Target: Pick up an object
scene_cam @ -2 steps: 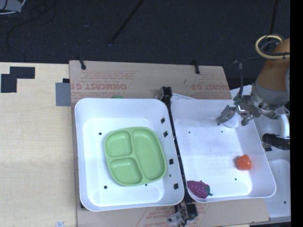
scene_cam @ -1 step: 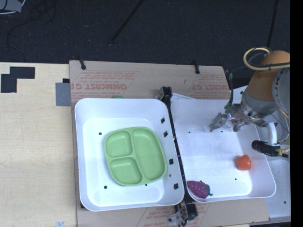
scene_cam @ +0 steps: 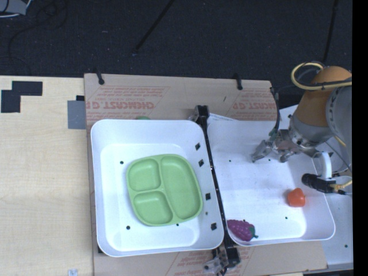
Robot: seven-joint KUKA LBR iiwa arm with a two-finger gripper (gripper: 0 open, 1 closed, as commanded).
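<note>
In the right bin point(scene_cam: 259, 234) a small orange-red object point(scene_cam: 296, 197) lies near the right wall. A purple bunch of grapes point(scene_cam: 241, 229) rests at the bin's front left corner. My gripper point(scene_cam: 269, 152) hangs over the upper right part of this bin, its fingers spread apart with nothing between them. It is well above and left of the orange-red object, apart from both things. The grey arm with its orange band point(scene_cam: 322, 99) comes in from the right.
The left bin point(scene_cam: 109, 234) holds a green three-compartment plate point(scene_cam: 164, 189). A black divider point(scene_cam: 208, 171) runs between the bins. Cardboard point(scene_cam: 172, 99) lies behind them. The middle of the right bin is bare white floor.
</note>
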